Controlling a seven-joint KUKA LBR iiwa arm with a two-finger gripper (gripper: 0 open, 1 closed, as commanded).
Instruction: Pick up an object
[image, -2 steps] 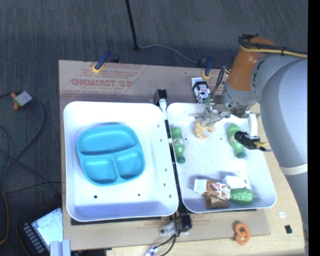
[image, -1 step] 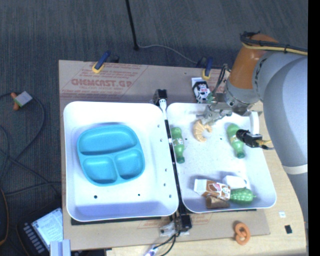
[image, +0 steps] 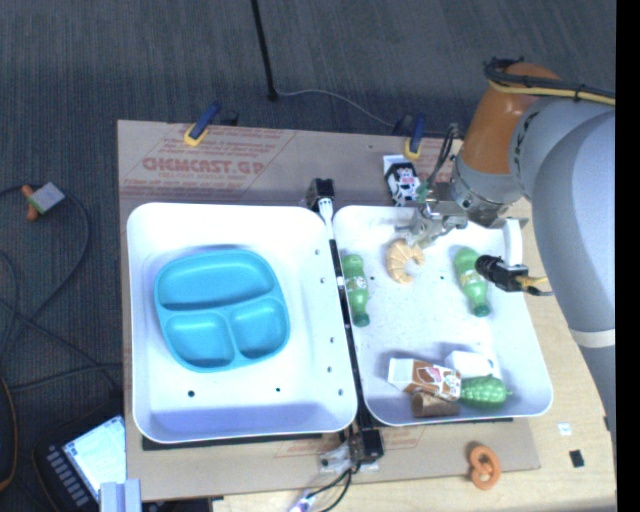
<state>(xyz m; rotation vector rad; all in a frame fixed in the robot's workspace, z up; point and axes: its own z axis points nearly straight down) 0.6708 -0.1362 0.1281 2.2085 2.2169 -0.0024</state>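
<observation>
My gripper (image: 424, 230) hangs over the back of the right bin (image: 520, 330), just above and to the right of a tan croissant (image: 404, 262) that lies on the bin floor. Nothing shows held in it. A green bottle (image: 353, 288) lies along the bin's left wall. A second green bottle (image: 471, 281) lies to the right of the croissant. At the front of the bin sit a brown and white snack packet (image: 435, 385), a white block (image: 470, 362) and a green bumpy toy (image: 484, 392), close together.
The left bin (image: 150, 400) holds a blue divided plate (image: 221, 308). An orange ring (image: 484, 464) lies on the bench in front of the right bin. Clamps (image: 204, 122) sit at the board's back edge.
</observation>
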